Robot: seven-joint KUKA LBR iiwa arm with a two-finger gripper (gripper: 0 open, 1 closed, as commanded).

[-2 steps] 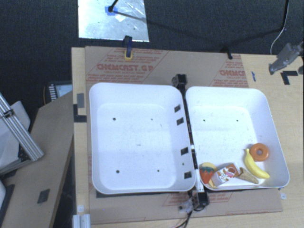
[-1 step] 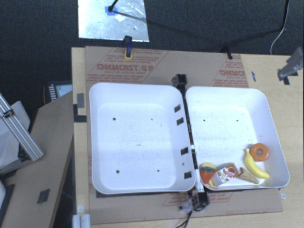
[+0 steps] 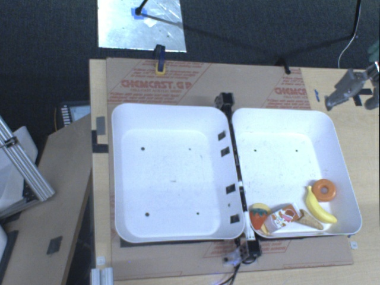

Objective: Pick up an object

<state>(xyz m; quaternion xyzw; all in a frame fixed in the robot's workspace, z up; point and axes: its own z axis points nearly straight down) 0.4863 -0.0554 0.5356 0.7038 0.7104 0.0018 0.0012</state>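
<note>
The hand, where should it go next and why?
Probably bring the hand in over the right bin and toward its near corner. It sits outside the bin past its far right edge, while the banana, donut and the other items are all clustered in that corner.

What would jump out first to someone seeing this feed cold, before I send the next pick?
The small bright cluster in the right bin's near corner: a yellow banana, an orange ring-shaped toy beside it, a red-and-white packet and a round orange-red item along the front wall. The gripper sits far off, at the view's right edge beyond the bin's far corner.
</note>
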